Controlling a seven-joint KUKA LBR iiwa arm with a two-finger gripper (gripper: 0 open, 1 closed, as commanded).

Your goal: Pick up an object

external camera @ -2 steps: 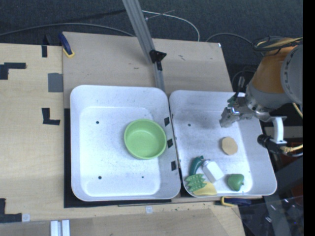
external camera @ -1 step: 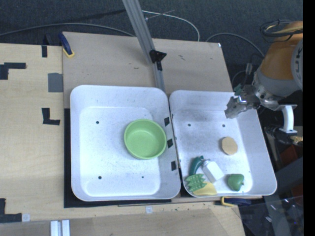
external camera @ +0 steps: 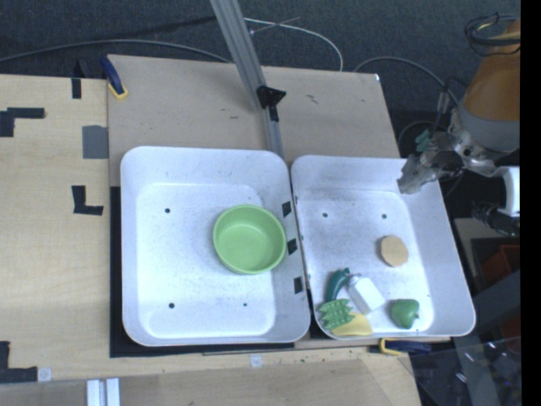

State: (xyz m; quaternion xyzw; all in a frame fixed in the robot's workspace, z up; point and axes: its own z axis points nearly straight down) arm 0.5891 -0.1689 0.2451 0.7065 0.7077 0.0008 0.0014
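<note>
The right bin [external camera: 338, 184] holds a round tan piece [external camera: 393, 250], a white block [external camera: 366, 294], a dark green piece [external camera: 338, 282], a light green ridged toy on a yellow piece [external camera: 340, 315], and a green pepper-like toy [external camera: 405, 312], all in its near right part. A green bowl [external camera: 248, 239] sits in the left bin [external camera: 161, 184]. My gripper [external camera: 416, 174] hangs over the right bin's far right corner, well away from the toys, and I see nothing between its fingers.
A grey pole [external camera: 245, 49] slants down to the bench behind the bins, ending at a black clamp [external camera: 270, 98]. Cables lie on the dark floor behind. The wooden bench top extends to the left.
</note>
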